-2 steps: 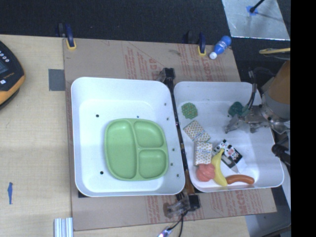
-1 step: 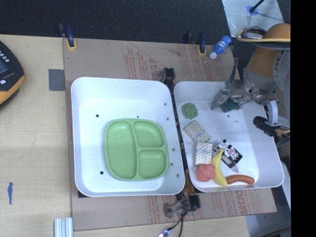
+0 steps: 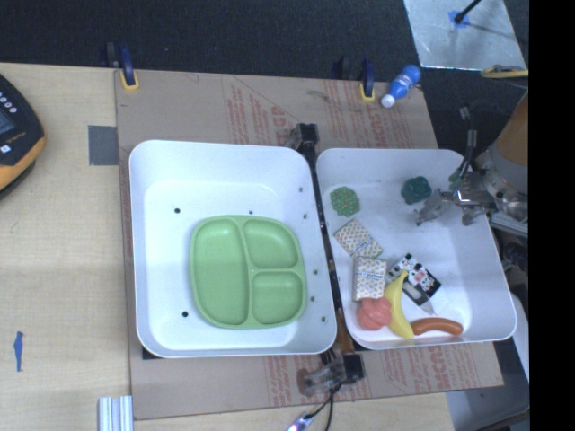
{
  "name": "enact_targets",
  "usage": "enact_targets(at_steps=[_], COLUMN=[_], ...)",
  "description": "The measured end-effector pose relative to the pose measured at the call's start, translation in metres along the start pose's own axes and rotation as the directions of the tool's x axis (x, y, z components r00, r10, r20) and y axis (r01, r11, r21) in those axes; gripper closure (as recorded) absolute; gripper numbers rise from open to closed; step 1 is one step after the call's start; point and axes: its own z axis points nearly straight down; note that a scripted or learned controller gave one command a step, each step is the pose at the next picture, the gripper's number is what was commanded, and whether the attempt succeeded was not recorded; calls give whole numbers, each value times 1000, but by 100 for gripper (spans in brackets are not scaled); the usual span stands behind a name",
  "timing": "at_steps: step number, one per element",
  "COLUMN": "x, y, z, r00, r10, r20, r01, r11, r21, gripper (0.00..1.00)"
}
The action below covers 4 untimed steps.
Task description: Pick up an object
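Observation:
The right white bin [image 3: 476,268] holds several small objects. A dark teal lump [image 3: 415,189] lies near its far side, and a green round piece [image 3: 344,200] sits to the left of it. Two patterned packets [image 3: 357,238] [image 3: 369,278] lie down the bin's left side. At the near edge are a pink ball [image 3: 375,312], a yellow banana [image 3: 396,305], a reddish sausage [image 3: 436,328] and a black-and-white item [image 3: 418,279]. My gripper [image 3: 440,205] reaches in from the right, low over the bin, just right of and slightly nearer than the teal lump. Nothing is visibly held.
The left white bin [image 3: 153,241] holds a light green divided plate [image 3: 247,270]. A blue-and-white bottle [image 3: 402,85] lies on the cardboard beyond the right bin. Clamps [image 3: 128,70] stand at the board's far edge. A yellow-and-black device [image 3: 13,137] sits at the far left.

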Motion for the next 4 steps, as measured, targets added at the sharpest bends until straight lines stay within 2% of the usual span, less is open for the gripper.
enact_targets(at_steps=[1,2,3,4], x=[1,0,47,109], y=[72,73,66,7], z=[48,36,-107,-69], r00=[1000,1000,1000,1000], r10=[0,-5,-1,-3], r20=[-1,1,0,0], r01=[0,5,1,3], r11=[1000,1000,1000,1000], r21=[1,-1,-2,3], gripper=[0,100,100,100])
